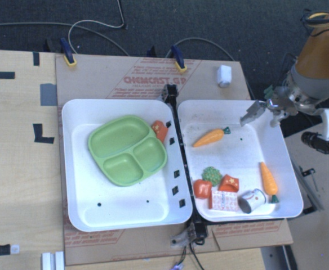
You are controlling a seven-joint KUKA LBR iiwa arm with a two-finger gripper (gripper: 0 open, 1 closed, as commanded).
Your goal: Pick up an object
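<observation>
- Right now my counter (pixel 18 167) carries two white bins side by side; the right bin (pixel 283 167) holds all the loose pieces I could go for.
- My arm (pixel 314 55) hangs over that bin's far right corner, and my tool (pixel 263 114) hovers at the rim with nothing between its fingers; the near finger is splayed out, so I read it as spread apart.
- Left bin (pixel 74 151): a green divided plate (pixel 128 149) with a small red piece (pixel 160 130) touching its right edge, awkward to reach from my side.
- Nearest target, I judge, is the carrot (pixel 209 138), lying alone on bare bin floor, well apart from the rest.
- A second carrot (pixel 268 178) lies beside the right wall, where a finger could foul.
- The front cluster is crowded: broccoli (pixel 211 174), two red pieces, a printed box (pixel 225 200), a small can (pixel 253 200).
- To do it well, I would turn the fingers across the lone carrot's width, centre on its thick middle, and descend straight.
</observation>
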